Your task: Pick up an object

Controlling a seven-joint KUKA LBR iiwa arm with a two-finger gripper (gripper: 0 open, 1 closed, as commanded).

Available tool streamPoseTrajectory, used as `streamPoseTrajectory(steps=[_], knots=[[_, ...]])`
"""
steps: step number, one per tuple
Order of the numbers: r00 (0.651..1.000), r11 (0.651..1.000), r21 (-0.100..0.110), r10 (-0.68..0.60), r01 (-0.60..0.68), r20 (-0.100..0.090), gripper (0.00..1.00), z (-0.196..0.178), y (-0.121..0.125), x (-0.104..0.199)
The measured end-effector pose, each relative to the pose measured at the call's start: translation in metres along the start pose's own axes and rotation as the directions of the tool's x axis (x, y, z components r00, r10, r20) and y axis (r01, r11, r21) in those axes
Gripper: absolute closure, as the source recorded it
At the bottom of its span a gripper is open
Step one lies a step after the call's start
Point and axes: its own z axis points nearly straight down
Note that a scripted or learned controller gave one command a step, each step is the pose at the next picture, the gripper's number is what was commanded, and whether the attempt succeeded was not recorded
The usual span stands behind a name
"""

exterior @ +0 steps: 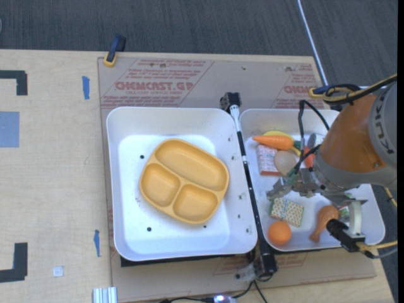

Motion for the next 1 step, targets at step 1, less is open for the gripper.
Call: streamPoseTrajectory(steps=[1], knots=[[1.000, 1.000, -0.004, 0.000, 0.000, 0.001, 1.00, -0.0101, 0.0016, 0.0000]])
